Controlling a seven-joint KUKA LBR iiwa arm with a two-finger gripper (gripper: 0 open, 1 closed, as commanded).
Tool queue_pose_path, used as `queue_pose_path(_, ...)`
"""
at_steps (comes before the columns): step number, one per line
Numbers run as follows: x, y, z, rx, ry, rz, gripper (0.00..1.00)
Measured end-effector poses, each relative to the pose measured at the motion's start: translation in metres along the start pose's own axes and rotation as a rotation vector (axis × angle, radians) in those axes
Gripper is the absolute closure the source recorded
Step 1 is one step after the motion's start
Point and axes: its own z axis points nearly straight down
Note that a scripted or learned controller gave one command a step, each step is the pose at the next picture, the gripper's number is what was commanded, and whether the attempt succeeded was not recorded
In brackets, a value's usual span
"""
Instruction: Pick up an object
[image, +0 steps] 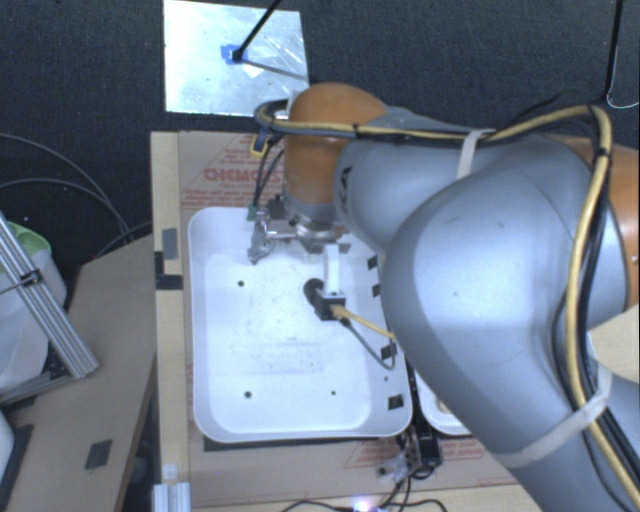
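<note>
The bulky grey robot arm (500, 300) lies nearest the camera and reaches in from the right across the counter (120, 330). It covers almost all of the right shallow white bin (447, 420), of which a narrow strip of the near rim shows, so what lies in that bin cannot be told. Past the orange band (325, 125) above the wrist, the gripper (262, 243) points down over the far part of the left shallow white bin (200, 340), close to its far wall. Whether the gripper is released or clenched cannot be told from this slant, and which object it is to pick up cannot be made out. A few small dark specks (248, 393) dot the left bin's floor. Both bins sit on a brown board with red lettering (215, 172).
</note>
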Motion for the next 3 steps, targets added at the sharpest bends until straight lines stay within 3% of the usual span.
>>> queue_pose_path(1, 0.063, -0.002, -0.001, -0.001, 0.005, -0.011, 0.00)
queue_pose_path(2, 0.061, -0.001, -0.001, 0.000, 0.002, -0.007, 0.00)
queue_pose_path(3, 0.061, 0.000, -0.013, -0.003, 0.002, -0.009, 1.00)
